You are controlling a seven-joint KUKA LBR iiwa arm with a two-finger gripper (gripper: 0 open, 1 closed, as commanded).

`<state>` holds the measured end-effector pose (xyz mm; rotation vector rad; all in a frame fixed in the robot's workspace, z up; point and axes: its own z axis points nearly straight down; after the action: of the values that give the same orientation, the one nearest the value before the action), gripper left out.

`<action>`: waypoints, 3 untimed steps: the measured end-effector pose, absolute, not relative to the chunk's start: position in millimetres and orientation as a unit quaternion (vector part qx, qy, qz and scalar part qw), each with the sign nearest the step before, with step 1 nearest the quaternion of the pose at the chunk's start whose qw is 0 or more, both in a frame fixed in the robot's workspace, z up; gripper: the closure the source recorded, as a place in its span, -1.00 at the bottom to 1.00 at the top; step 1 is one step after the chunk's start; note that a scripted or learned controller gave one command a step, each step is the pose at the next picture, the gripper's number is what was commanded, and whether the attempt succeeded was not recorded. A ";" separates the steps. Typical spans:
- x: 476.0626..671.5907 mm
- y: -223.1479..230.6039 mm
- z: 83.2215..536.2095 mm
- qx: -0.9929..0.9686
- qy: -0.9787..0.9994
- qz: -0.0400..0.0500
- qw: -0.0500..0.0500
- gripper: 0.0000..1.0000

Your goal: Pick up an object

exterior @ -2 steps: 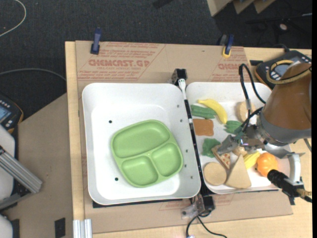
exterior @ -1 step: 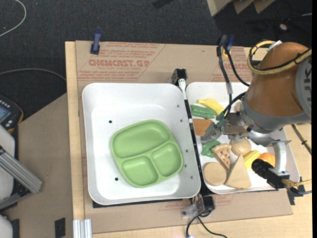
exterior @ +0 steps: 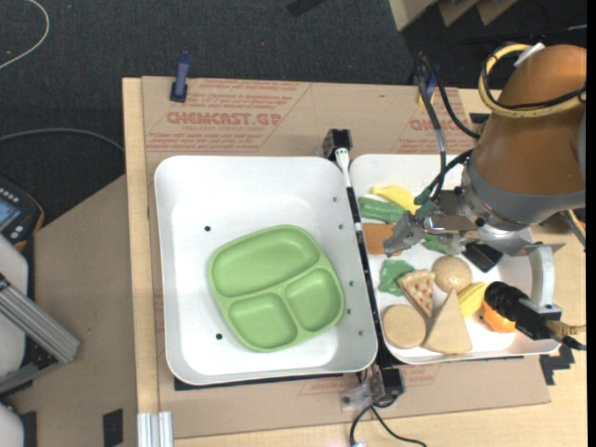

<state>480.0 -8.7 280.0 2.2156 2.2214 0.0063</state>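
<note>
The gripper (exterior: pixel 402 236) hangs low over the right bin (exterior: pixel 391 168), near its left wall, above a crowded heap of toy food. Whether it is spread or pressed together cannot be told from this view, and nothing is seen held in it.

The nearest candidates are an orange-brown piece (exterior: pixel 374 238) lying against the left wall and a green piece (exterior: pixel 377 209) just beside it, toward the far edge. The main risk is probably the crowding: the pieces touch each other, so a closing grip may catch two things, or push one away and close on nothing. The wall is also close, and a descent there could strike it or jam the piece against it.

Toward the near edge lie a pizza slice (exterior: pixel 419 291), a beige ball (exterior: pixel 452 273), a round biscuit (exterior: pixel 403 326) and a tan wedge (exterior: pixel 450 329), all packed together. The left bin (exterior: pixel 186 250) carries a green divided plate (exterior: pixel 275 287) in its middle, well apart from the gripper.
</note>
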 end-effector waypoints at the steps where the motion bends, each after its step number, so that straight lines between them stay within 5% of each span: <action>1: 480.2 -9.1 287.8 0.707 0.707 0.001 0.001 1.00; 2: 478.0 82.0 248.6 0.704 0.711 -0.001 -0.003 1.00; 3: 519.6 163.0 379.3 0.703 0.711 0.009 0.004 1.00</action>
<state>519.6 163.0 379.3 2.2037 2.2282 0.0282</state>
